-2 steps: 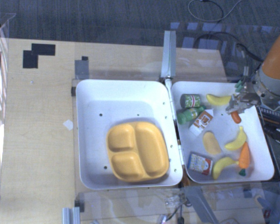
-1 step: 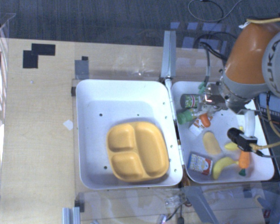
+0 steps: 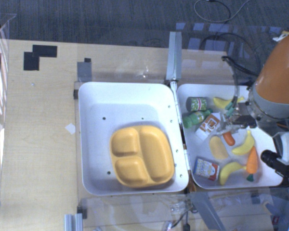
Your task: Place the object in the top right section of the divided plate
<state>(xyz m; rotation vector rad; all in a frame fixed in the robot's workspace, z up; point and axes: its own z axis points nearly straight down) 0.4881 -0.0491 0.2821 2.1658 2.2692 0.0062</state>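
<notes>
A yellow divided plate (image 3: 142, 155) lies in the left white bin (image 3: 94, 109), with one long section on its right and two smaller ones on its left. My gripper (image 3: 231, 123) hangs low in the right bin (image 3: 272, 138), among the toy foods. Just below it lies a small orange-red piece (image 3: 228, 139), right at the gripper's tip; whether it is held is unclear. The grey arm with its orange band (image 3: 279, 76) comes in from the right and covers the bin's far right corner.
The right bin also holds a green can (image 3: 197, 103), a juice carton (image 3: 208, 124), a pale yellow oval (image 3: 218, 148), bananas (image 3: 244, 145) (image 3: 229, 171) (image 3: 221, 101), a carrot (image 3: 251, 161) and a small box (image 3: 205, 168). A metal divider (image 3: 179, 129) separates the bins.
</notes>
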